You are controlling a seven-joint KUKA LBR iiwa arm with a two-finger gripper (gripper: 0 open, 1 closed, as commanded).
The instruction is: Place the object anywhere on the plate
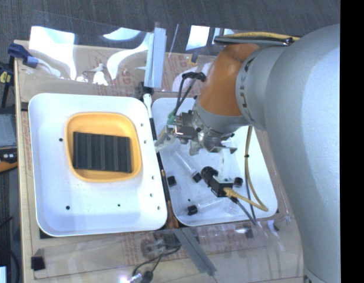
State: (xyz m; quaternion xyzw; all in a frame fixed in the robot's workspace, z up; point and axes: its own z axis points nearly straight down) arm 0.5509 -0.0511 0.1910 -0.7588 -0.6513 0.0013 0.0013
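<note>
A yellow plate (103,124) with rounded corners lies in the left white bin (46,199). On its middle rests a flat black ridged block (102,152), square to the plate and inside its rim. My gripper (187,141) hangs over the upper left part of the right bin (261,208), just past the wall between the two bins. It is well apart from the plate and the block. The wrist and the orange band hide the gripper's lower part.
The grey arm covers the right side and much of the right bin. Small black bits (192,209) and a clear rod lie on the right bin's floor near its front. Clear panels stand behind both bins.
</note>
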